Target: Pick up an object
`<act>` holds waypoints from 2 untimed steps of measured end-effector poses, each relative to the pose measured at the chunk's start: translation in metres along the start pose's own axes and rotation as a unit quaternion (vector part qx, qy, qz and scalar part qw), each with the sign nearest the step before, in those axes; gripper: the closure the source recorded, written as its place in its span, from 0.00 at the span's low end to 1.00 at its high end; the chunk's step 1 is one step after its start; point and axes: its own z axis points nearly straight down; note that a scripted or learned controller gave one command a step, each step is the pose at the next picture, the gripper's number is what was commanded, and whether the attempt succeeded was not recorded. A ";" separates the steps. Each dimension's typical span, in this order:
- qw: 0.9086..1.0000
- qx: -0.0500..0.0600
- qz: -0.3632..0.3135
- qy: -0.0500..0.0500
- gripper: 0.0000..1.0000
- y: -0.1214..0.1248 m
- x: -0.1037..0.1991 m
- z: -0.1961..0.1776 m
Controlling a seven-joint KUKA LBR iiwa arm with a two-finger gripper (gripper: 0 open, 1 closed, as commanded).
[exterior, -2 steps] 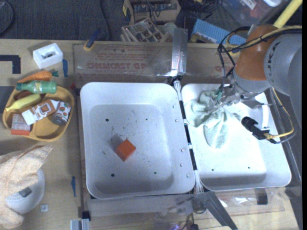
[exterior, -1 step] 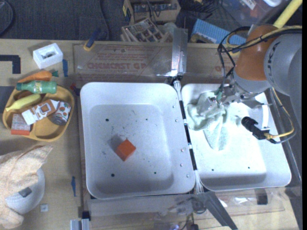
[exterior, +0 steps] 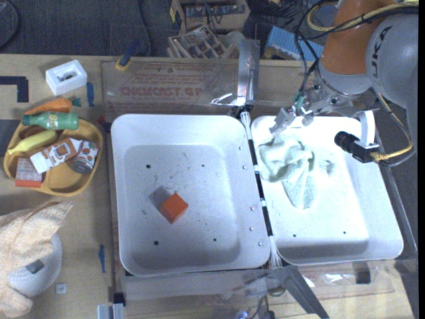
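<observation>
An orange cube [exterior: 174, 207] lies in the left bin [exterior: 133, 138], left of its middle, with a grey shadow or block edge against its upper left side. A pale green cloth [exterior: 293, 168] lies crumpled in the upper left part of the right bin [exterior: 372, 231]. My gripper [exterior: 289, 119] hangs over the far left corner of the right bin, right at the cloth's top edge. The cloth's upper corner rises toward it. The grey arm with its orange band [exterior: 355, 32] comes in from the upper right.
A yellow bowl [exterior: 73, 185] with toy food stands left of the bins. A white box [exterior: 66, 77] sits behind it, and a beige towel [exterior: 26, 238] lies at the lower left. A black cable connector [exterior: 352, 145] hangs over the right bin.
</observation>
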 end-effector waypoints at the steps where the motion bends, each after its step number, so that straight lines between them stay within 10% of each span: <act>1: 1.000 0.001 -0.013 0.000 0.00 0.001 0.005 0.000; 2: 1.000 -0.002 -0.009 -0.001 0.00 -0.032 -0.020 0.097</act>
